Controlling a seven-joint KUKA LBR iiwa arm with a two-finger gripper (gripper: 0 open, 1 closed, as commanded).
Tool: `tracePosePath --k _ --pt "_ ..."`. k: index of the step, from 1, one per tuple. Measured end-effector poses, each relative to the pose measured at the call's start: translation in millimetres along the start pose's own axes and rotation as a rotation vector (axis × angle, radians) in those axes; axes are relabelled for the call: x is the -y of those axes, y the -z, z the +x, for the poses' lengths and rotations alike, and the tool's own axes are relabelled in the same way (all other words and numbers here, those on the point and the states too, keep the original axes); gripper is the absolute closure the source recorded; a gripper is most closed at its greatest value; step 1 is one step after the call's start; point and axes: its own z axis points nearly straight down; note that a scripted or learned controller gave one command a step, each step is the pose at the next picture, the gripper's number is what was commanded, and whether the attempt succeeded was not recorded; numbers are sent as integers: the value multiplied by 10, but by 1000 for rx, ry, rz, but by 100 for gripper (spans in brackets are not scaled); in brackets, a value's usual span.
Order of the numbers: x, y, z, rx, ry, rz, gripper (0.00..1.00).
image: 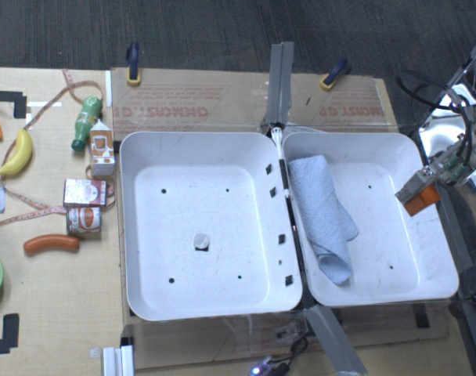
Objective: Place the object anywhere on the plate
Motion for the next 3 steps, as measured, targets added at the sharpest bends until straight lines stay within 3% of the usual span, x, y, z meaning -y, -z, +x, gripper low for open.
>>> tracePosePath --k 1,2,3 --pt "-301 760 253 0 55 -1 100" --pt "-893 66 752 -2 -6 2 100" --pt "-544 -328 1006 -2 59 2 100"
